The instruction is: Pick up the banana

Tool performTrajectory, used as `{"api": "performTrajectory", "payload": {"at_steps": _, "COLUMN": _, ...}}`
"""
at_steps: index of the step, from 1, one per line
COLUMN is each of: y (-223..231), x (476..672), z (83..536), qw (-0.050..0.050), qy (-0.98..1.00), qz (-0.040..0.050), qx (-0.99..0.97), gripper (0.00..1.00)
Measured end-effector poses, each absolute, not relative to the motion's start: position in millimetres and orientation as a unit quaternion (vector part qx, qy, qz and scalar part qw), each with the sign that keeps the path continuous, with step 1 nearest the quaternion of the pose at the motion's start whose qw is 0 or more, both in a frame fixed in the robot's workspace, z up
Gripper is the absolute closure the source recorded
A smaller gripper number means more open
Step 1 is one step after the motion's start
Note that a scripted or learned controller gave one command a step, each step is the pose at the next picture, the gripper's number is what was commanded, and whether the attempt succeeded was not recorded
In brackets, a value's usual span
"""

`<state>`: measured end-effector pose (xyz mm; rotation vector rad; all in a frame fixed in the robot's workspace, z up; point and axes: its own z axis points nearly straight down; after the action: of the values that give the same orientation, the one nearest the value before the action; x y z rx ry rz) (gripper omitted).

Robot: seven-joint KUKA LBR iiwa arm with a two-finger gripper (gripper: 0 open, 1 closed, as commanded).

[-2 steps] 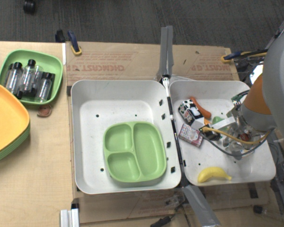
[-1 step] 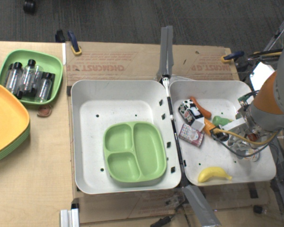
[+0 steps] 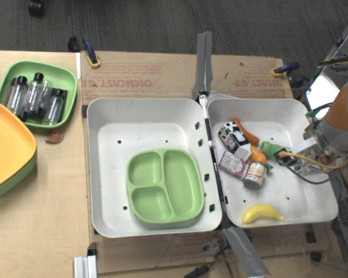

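The yellow banana [image 3: 263, 214] lies on the floor of the right white bin [image 3: 313, 204], close to the bin's front rim and apart from the other items. My gripper [image 3: 314, 155] hangs over the bin's right side, up and to the right of the banana and well clear of it. Nothing shows between its fingers. The arm's orange band [image 3: 342, 113] sits above it at the view's right edge.
A cluster sits mid-bin: an orange carrot [image 3: 247, 132], a black-and-white carton [image 3: 234, 138], a pink packet [image 3: 233, 164], a small can [image 3: 254, 176] and a green piece [image 3: 271, 148]. The left bin [image 3: 104, 155] holds a green divided tray [image 3: 165, 185]. Bottles [image 3: 35, 97] and orange plates [image 3: 8, 149] stand far left.
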<state>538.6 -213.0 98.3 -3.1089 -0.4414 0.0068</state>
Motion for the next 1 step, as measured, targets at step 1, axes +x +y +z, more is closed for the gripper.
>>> {"api": "performTrajectory", "payload": {"at_steps": 1, "y": -222.0, "x": 596.3, "z": 210.2, "qw": 0.000, "qy": -0.184, "qz": 0.0021, "qx": -0.983, "gripper": 1.00}}
